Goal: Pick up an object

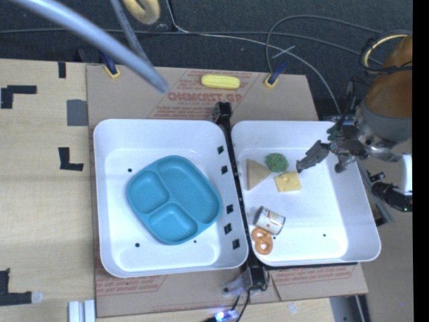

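While the tool (326, 154) hangs over the right side of the right bin (348, 243), its dark fingers look spread apart with nothing between them, so no object has been picked up. The candidates all lie in that bin: a green broccoli piece (275, 161) toward the far side, a pale wedge (256, 174) just left of it, a yellow cheese block (289, 182) just near of the broccoli, and further toward the near edge a small can (271, 220) touching an orange ring (262, 241). One fingertip of the tool points toward the broccoli and cheese block, which are the nearest items to it. The left bin (110, 247) carries a blue divided plate (173, 198), and a yellow corn piece (220, 81) rests on the cardboard on the tabletop beyond the bins. Judging from this, the task is at its approach stage: descent, closing on an item and lifting all remain.
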